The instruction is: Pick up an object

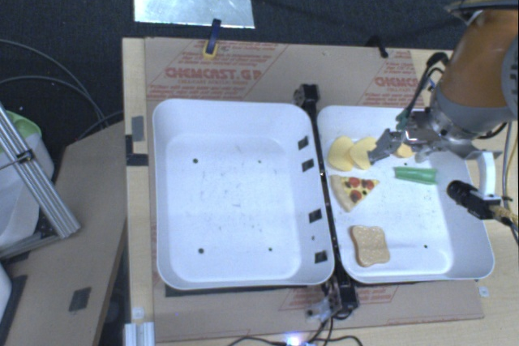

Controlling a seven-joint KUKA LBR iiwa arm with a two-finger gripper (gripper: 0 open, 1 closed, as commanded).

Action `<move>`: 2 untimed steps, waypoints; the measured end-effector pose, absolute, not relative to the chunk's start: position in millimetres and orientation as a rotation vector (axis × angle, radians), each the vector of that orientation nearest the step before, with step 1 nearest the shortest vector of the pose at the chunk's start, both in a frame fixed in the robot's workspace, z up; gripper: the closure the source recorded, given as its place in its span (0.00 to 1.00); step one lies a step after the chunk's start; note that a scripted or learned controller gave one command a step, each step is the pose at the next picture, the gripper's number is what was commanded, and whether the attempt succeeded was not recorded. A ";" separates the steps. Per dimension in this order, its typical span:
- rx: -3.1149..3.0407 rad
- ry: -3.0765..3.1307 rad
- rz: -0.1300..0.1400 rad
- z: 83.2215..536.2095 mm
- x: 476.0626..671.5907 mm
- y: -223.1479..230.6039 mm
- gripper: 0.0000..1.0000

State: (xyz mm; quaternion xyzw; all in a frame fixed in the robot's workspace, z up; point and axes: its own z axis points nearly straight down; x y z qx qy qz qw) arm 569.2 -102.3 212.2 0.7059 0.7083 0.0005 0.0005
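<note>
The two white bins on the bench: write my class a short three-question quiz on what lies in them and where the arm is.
1. True or false: the toy foods lie in the right bin.
2. Which item lies nearest the camera view's bottom edge?
A. pizza slice
B. toast slice
C. green piece
3. Fill in: the gripper hangs over the ______ pieces in the right bin.

Key
1. True; the left bin holds none of them.
2. B
3. yellow
</note>
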 end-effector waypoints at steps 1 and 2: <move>2.218 2.232 -0.004 106.6 611.4 -85.2 0.00; 2.217 2.226 0.000 83.8 615.0 -82.8 0.00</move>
